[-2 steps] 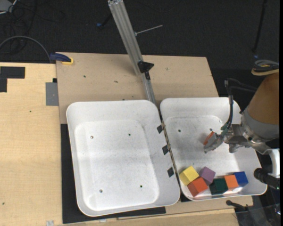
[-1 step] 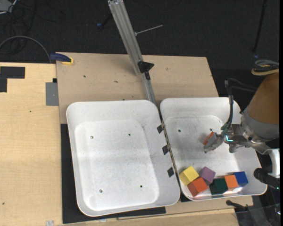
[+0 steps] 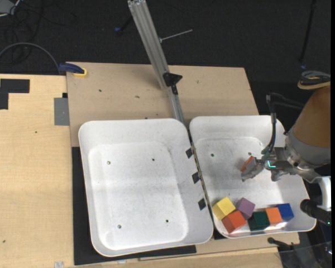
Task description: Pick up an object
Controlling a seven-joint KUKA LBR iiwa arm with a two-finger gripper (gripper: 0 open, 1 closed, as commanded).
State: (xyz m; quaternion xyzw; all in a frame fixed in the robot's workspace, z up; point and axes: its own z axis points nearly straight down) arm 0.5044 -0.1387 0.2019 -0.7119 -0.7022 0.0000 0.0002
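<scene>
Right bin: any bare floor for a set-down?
Right white bin: bare floor at its far end and along the divider. Crowded at the near edge: yellow cube, red cube, purple cube, green cube, orange cube, blue cube.

two white bins. six blocks, one per colour: yellow, red, purple, green, orange, blue. one arm, one gripper.

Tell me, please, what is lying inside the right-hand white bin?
Six blocks cluster in the right bin's near corner: yellow, red, purple, green, orange, blue. The arm covers its far-right side.
</scene>
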